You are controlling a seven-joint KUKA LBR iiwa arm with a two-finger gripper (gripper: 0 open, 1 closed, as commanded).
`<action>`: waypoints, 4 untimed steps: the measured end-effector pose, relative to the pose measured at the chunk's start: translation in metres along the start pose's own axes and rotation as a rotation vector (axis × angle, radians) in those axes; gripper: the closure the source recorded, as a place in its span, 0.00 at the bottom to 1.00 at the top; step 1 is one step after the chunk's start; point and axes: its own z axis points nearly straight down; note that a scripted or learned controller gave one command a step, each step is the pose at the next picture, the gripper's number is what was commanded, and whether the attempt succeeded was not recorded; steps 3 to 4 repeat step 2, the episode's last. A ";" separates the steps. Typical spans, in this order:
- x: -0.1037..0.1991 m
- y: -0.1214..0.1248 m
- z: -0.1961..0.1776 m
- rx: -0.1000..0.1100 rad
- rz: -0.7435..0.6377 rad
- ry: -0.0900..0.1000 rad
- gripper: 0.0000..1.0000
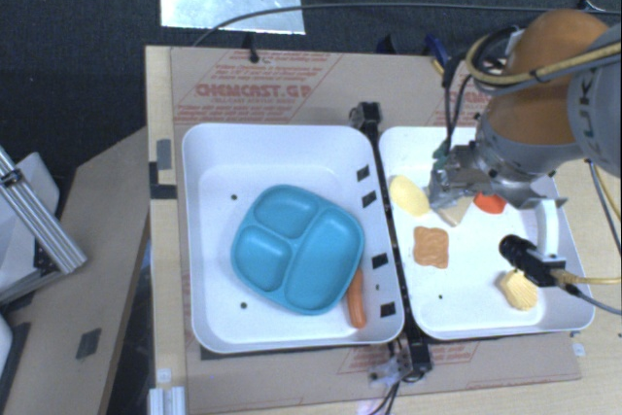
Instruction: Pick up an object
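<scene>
Looking down, we see the gripper (449, 199) low in the right bin (486, 311), just beside a pale yellow piece (409, 195); whether it grips anything we cannot tell. An orange-brown piece (431, 246) lies near below it, a red piece (489, 203) beside the wrist. The left bin (209, 238) holds a blue plate (296, 248) and a carrot (357, 297).
</scene>
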 end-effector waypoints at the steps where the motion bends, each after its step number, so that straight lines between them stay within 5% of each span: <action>1: 0.043 0.010 0.009 0.000 0.000 0.000 1.00; 2: 0.087 0.024 0.014 -0.001 -0.001 0.001 1.00; 4: 0.087 0.024 0.014 -0.001 -0.001 0.001 1.00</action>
